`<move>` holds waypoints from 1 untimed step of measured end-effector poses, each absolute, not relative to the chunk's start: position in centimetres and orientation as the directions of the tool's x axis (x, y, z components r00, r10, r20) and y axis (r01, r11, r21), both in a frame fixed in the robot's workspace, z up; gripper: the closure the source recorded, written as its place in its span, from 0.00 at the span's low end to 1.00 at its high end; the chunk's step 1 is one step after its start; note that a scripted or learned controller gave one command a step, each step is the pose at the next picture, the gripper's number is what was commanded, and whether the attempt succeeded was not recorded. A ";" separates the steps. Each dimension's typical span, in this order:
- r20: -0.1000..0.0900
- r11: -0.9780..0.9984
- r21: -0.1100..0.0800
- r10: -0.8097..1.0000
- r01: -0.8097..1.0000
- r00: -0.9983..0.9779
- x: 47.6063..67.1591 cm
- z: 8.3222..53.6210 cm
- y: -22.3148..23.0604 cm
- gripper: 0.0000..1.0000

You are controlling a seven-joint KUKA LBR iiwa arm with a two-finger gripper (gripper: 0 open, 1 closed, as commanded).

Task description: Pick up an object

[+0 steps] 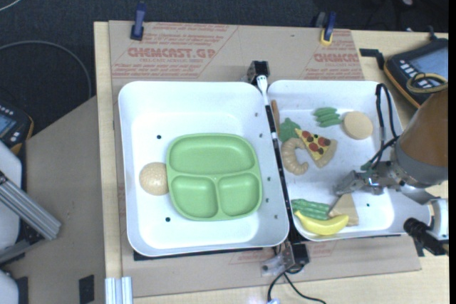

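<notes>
A table [178, 46] topped with brown printed board is sitting under a downward-slanting camera, carrying two shallow white bins side by side. The left bin [142, 110] is holding a green divided tray [214, 176], with a pale round bun [153, 178] lying just beside the tray's left edge. The right bin [299, 92] is holding a scatter of toy food. The grey arm with its orange band [427, 139] is reaching in from the right and hanging over the right bin's right half.

The gripper [354, 183] is sitting low in the right bin, pointing left. Its metal fingers appear to be spread a little, with nothing visible between them, though the view is too small to be sure, so I cannot tell its state.

The nearest pickable things are lying just below and left of the gripper: a tan wedge [345, 208] almost touching it, and a yellow banana [322, 223] with its long axis running left to right along the bin's front wall, touching a green pod [311, 207]. Farther left and above are lying a pizza slice [315, 146], a pale pretzel-like curl [294, 156], a green leaf [288, 129], a green bean [326, 115] and a round tan cookie [357, 125].

By my judgement, the tan wedge is the likeliest target, needing only a short move down and left.
</notes>
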State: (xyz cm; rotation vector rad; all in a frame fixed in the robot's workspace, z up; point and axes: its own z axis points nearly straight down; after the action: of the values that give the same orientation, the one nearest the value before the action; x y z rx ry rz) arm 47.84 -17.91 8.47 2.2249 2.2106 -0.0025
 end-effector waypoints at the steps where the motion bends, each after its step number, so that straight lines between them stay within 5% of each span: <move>1: -0.007 -0.004 0.006 1.000 1.000 0.004 47.9 12.8 -22.8 0.00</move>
State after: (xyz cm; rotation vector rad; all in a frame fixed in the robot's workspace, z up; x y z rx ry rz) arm 47.95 -22.79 12.82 2.2203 2.2103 -0.0010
